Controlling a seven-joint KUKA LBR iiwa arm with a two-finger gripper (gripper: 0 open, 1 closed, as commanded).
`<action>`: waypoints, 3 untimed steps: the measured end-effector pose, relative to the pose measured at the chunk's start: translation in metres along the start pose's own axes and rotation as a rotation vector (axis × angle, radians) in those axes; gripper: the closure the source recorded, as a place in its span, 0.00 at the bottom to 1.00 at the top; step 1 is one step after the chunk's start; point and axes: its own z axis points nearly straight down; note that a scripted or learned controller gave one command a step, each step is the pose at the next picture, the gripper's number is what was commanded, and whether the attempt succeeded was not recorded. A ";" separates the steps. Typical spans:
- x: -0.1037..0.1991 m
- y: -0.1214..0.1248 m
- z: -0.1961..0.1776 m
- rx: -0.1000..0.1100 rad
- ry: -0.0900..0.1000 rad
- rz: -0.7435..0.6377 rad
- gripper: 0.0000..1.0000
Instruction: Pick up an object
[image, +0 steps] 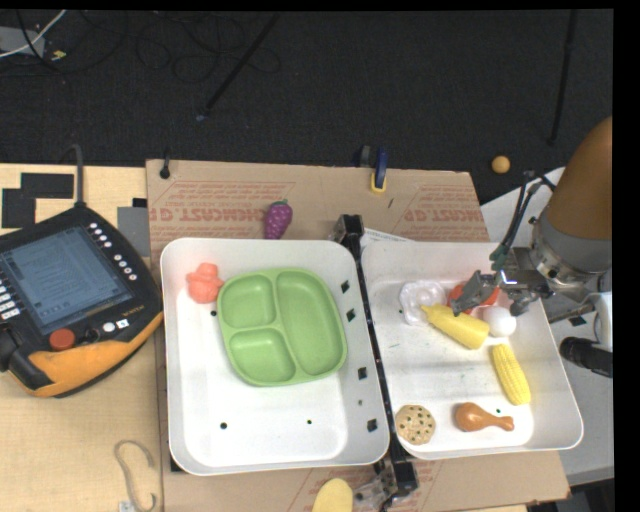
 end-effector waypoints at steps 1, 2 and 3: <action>0.000 0.002 -0.007 -0.014 -0.002 -0.002 0.00; 0.004 -0.004 0.054 -0.007 0.000 -0.003 0.00; 0.002 -0.004 0.098 -0.009 -0.001 -0.003 0.00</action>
